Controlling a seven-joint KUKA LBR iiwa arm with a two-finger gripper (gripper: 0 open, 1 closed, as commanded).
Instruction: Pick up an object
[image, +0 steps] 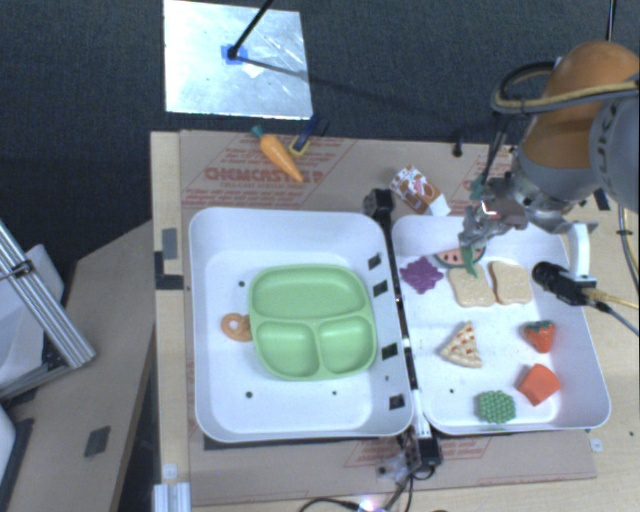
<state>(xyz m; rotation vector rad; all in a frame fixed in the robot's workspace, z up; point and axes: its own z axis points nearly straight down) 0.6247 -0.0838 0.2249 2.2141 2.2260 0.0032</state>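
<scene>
My gripper (472, 252) hangs over the back left part of the right bin (590, 400). Its tip is right beside a watermelon slice (451, 258) and just above a toast slice (470, 288). A second toast slice (513, 283) lies to the right of the first. Also in this bin are a purple grape bunch (422, 274), a pizza slice (462, 345), a strawberry (540, 335), an orange block (540, 383) and a green round piece (495, 406). Nothing shows as lifted.
The left bin (215, 250) holds a green divided plate (308, 320) and a small pretzel (236, 327). Behind the bins lie a carrot (280, 157) and a snack packet (415, 190). A black part (556, 281) juts over the right bin's right side.
</scene>
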